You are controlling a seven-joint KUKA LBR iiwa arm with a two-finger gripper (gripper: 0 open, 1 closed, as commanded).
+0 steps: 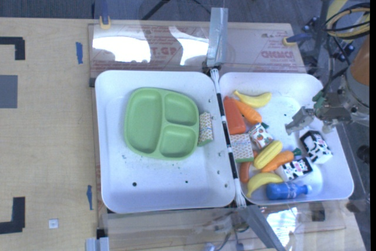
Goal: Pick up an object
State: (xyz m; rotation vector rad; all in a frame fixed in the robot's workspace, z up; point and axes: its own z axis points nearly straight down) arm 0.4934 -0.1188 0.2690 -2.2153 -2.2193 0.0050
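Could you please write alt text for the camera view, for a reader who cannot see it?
A robot arm's gripper hangs over the right white bin, which holds toy bananas, carrots, a blue bottle and small cartons. The left white bin holds a green divided plate with a small patterned packet touching its right edge.

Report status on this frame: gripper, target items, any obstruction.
Gripper over right bin, holding nothing visible. Toys piled below: bananas, carrot, blue bottle. Green plate in left bin. Path clear.
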